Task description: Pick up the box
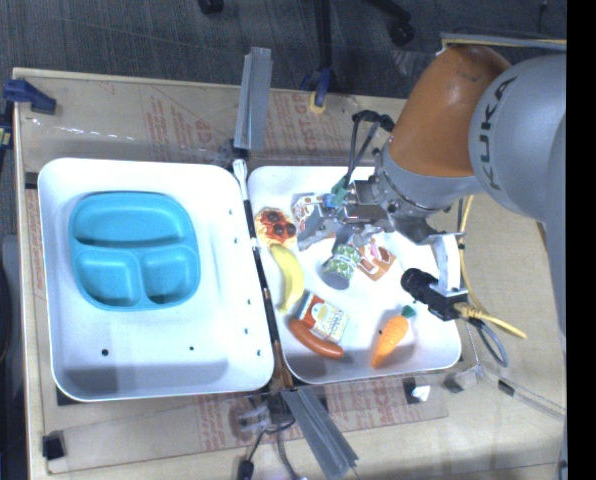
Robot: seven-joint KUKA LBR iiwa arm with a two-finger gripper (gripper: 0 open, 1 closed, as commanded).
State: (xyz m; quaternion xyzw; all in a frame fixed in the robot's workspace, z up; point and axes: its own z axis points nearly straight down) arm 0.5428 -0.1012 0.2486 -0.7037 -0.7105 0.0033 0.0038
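The gripper (340,230) is hanging over the upper middle of the right bin (443,353), its dark metal fingers pointing down and left among the toys; whether they are spread or closed cannot be told, and nothing is visibly sitting between them. Just below the gripper a small green and white cup (340,266) is lying tilted, and just right of that a red and white packet (377,257) is lying on the bin floor. At the gripper's upper left a pale wrapped item (308,208) is resting near the bin's top edge. Further left, a round red and orange toy (275,225) is sitting by the divide between the bins, with a banana (288,274) lying lengthwise below it. The box (325,319), small, with red and green print, is lying flat in the lower middle of the right bin, well below the gripper and apart from it. A red sausage (315,340) is touching its lower edge, and a carrot (391,335) is lying to its right. The grey arm (498,118) with its orange band is reaching in from the right. In the left bin (148,368) a blue compartment tray (133,246) is sitting. Both bins are resting on the tabletop (128,103).
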